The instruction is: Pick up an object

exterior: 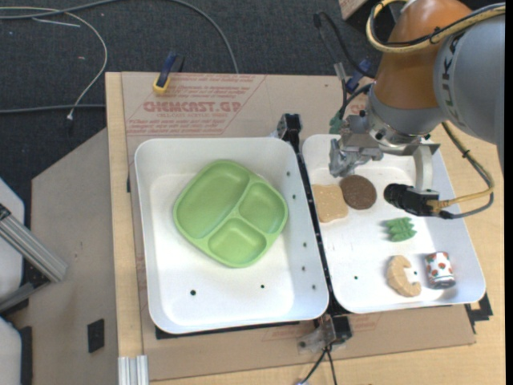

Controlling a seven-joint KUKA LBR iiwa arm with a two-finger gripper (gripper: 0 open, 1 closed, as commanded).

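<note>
You're looking down on dark carpet (56, 62) across the top and left of the frame, with thin cables (88, 30) trailing over it. A cardboard sheet (192, 103) covers the bench. At the left edge sits a pale metal rail (28, 243), perhaps a frame.

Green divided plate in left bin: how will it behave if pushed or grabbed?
The green divided plate looks like rigid moulded plastic, so probably stiff and light. It lies flat on the left bin floor, so a push should slide it, not tip it. Its low rim likely offers little grip.
</note>
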